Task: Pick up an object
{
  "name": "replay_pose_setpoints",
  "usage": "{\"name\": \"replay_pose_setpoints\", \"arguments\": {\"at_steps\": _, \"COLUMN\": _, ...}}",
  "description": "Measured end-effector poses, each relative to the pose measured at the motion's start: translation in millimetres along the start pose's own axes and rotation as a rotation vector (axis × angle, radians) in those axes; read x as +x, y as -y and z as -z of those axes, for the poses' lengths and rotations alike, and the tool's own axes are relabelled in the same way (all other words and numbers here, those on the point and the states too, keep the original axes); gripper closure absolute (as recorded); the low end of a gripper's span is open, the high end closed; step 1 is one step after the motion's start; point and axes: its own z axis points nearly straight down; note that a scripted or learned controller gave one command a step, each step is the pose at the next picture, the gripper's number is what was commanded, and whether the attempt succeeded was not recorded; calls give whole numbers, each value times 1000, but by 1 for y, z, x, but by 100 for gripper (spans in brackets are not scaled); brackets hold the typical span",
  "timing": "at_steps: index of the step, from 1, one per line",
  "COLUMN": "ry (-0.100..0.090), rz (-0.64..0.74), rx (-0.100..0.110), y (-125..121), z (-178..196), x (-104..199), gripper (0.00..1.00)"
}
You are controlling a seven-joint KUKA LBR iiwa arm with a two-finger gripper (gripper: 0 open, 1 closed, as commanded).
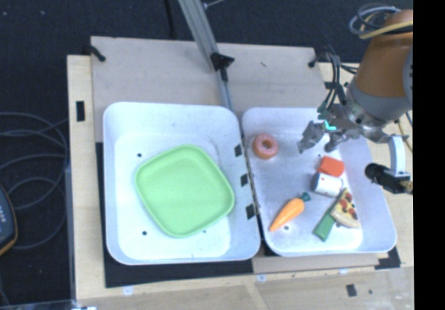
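My gripper (323, 140) hangs over the back part of the right bin (278, 121), open, and I see only white bin floor between its fingers. A pink donut (265, 146) lies to its left near the bin's left wall. Just in front of the gripper sits a white block with an orange top (329, 175). Further forward lie an orange carrot (288, 213), a green block (325, 226) and a pizza slice (345, 209).
The left bin (118, 121) holds a light green square plate (183, 190). A metal pole (198, 20) slants down to the gap between the bins at the back. A black fitting (382, 175) sits at the right bin's right edge.
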Motion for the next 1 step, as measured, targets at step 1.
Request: {"name": "replay_pose_setpoints", "arguments": {"at_steps": 1, "ry": 0, "rz": 0, "rx": 0, "y": 0, "z": 0, "x": 0, "gripper": 0}}
